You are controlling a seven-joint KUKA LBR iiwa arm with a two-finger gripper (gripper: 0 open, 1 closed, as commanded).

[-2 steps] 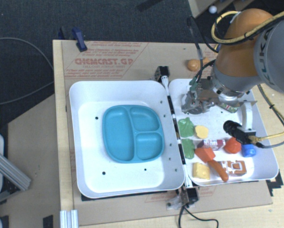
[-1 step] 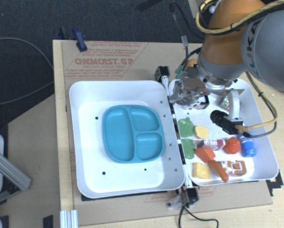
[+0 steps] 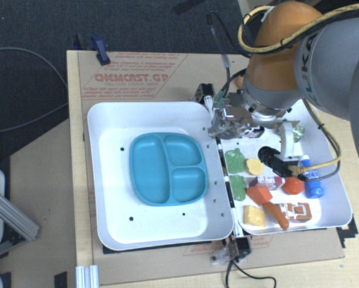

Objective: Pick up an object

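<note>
The gripper (image 3: 230, 123) hangs just right of the frame's centre, over the upper left corner of the right bin (image 3: 341, 212), close to the wall where the two bins meet. Metal parts crowd around it, so it is not possible to tell how far open it is or whether it holds anything.

Just below the gripper, the right bin holds a cluster of small items. A green piece (image 3: 233, 159) lies nearest, with a second green piece (image 3: 237, 188) below it along the bin's left wall. Beside them sits a round yellow piece (image 3: 253, 167). Lower down are a red piece (image 3: 260, 194), a yellow block (image 3: 254, 216) and an orange stick (image 3: 279, 216). Further right lie a red ball (image 3: 293, 186), a blue piece (image 3: 314, 188) and a small orange-and-white box (image 3: 297, 210).

The left bin (image 3: 107, 137), left of centre, holds a blue divided plate (image 3: 167, 168).
</note>
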